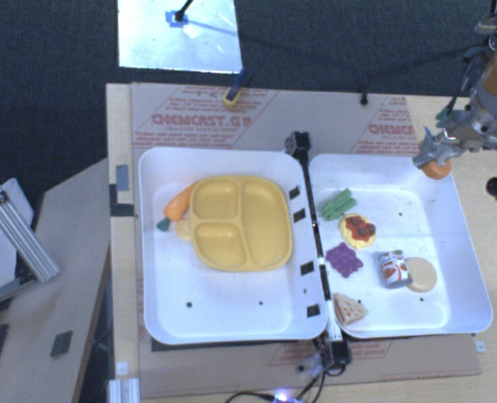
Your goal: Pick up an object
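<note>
A small orange ball (436,170) sits pinched between the fingers of the gripper (433,159), raised above the far right corner of the right bin (467,225), just over its rim. Below, toward the bin's middle, lie green beans (337,202), a pizza slice (358,230), purple grapes (344,260), a can (392,269), a round biscuit (421,274) and a sandwich wedge (348,309); the right edge stays open. The left bin (164,309) holds a yellow tray (236,223) and a carrot (178,202).
</note>
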`<state>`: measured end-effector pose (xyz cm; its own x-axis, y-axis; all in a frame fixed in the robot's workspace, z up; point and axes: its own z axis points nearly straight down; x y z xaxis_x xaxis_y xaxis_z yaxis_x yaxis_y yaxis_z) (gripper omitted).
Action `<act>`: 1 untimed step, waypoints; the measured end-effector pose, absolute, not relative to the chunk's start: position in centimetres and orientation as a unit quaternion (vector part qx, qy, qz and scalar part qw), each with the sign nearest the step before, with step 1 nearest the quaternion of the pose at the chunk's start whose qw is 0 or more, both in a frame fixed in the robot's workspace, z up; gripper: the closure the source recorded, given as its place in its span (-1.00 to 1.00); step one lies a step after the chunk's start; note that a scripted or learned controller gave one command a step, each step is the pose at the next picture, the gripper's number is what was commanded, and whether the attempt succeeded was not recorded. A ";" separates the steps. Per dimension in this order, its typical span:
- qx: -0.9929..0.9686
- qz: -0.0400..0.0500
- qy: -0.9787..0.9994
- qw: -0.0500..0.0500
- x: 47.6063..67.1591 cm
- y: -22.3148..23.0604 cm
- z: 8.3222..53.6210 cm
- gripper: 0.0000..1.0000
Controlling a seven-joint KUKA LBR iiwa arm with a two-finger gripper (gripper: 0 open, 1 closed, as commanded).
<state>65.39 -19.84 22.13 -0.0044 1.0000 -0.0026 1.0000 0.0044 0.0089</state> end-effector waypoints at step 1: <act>0.705 0.000 0.709 0.000 62.9 -16.4 22.0 1.00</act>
<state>62.90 -16.38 22.03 -0.0067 1.0000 0.0004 1.0000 0.0067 0.0010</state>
